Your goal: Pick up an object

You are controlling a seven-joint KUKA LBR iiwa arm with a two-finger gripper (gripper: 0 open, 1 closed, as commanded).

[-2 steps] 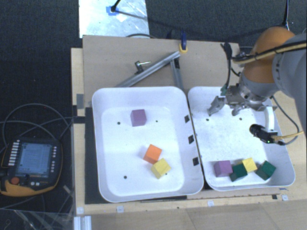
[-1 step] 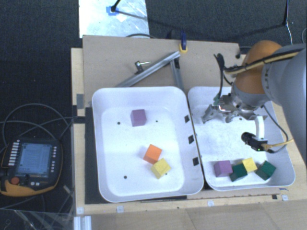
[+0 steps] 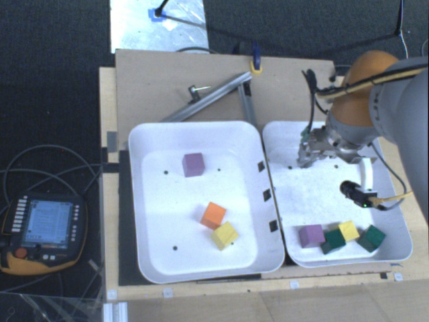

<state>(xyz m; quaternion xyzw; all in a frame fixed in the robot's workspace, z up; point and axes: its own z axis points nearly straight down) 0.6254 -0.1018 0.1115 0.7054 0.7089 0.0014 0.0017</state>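
Left bin (image 3: 137, 200) has three cubes: purple cube (image 3: 193, 164) toward 12 o'clock, orange cube (image 3: 213, 215) and yellow cube (image 3: 225, 235) touching each other around 5. Right bin (image 3: 402, 247) has a row along 6 o'clock: purple block (image 3: 311, 235), dark green block (image 3: 332, 241), small yellow block (image 3: 348, 230), another green block (image 3: 371, 237).

The gripper (image 3: 310, 154) hangs at 11 o'clock of the right bin with nothing in it; can't tell how the claw is set. I'd say the pick is barely started. They're cubes, so no real long axis; the orange and yellow ones sit turned.
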